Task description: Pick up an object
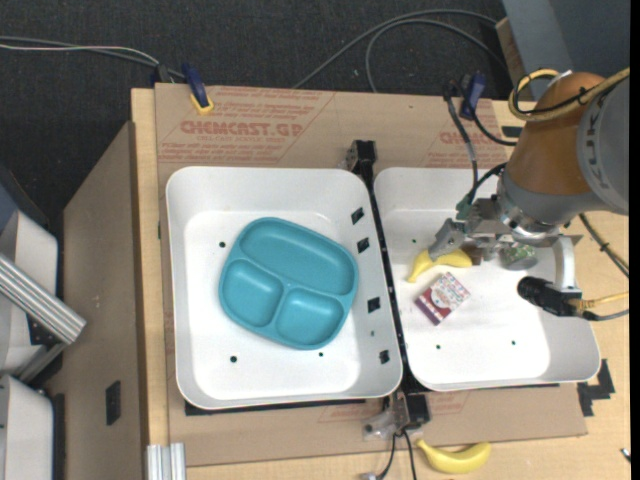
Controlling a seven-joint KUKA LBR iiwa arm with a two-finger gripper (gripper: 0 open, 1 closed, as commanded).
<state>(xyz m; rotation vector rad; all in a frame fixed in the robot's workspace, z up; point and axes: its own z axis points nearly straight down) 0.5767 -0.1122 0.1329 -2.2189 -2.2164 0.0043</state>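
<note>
The brown cardboard-topped desk [120, 298] carried two shallow white bins; the left bin [190, 298] held a teal divided plastic plate [288, 282]. Over the right bin [500, 363] hung the grey arm with its orange band [550, 148]. Its gripper [455, 243] sat low at the curved yellow banana [432, 262], which lay just left of and below the fingers, long axis running roughly left-down to right-up. Whether the fingers were spread or closed I could not tell. A small pink-and-white packet [443, 296] lay just below the banana.
</note>
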